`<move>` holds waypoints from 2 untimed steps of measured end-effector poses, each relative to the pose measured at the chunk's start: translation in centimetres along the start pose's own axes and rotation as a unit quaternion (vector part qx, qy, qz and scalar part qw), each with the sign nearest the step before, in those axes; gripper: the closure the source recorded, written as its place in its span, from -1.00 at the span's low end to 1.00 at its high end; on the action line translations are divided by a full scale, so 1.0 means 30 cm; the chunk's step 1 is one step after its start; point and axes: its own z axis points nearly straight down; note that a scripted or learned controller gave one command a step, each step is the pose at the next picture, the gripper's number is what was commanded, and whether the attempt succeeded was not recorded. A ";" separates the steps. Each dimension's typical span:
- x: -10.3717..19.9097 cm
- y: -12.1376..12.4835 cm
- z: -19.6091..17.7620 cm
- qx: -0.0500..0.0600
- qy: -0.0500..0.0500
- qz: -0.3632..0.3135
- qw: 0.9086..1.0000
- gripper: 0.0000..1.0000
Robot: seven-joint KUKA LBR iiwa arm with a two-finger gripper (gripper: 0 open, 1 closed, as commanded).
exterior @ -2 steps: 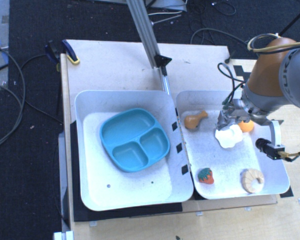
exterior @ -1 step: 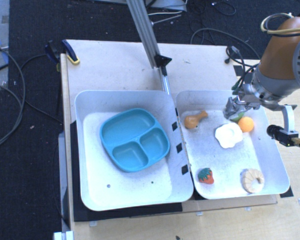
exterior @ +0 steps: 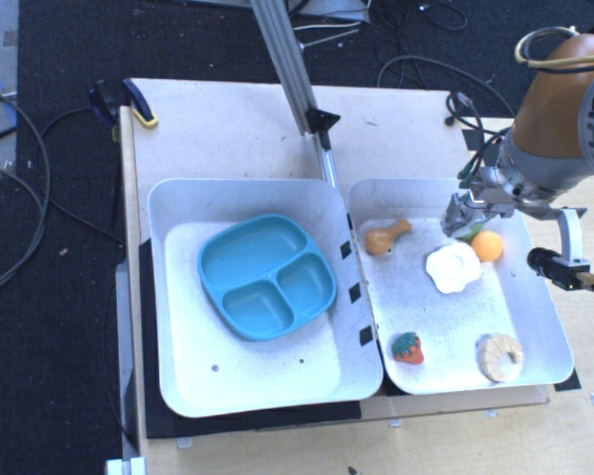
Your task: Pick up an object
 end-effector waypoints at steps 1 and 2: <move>0.135 -0.060 -0.021 0.001 0.001 -0.002 1.000 1.00; 0.319 -0.082 -0.034 0.002 0.001 -0.003 1.000 1.00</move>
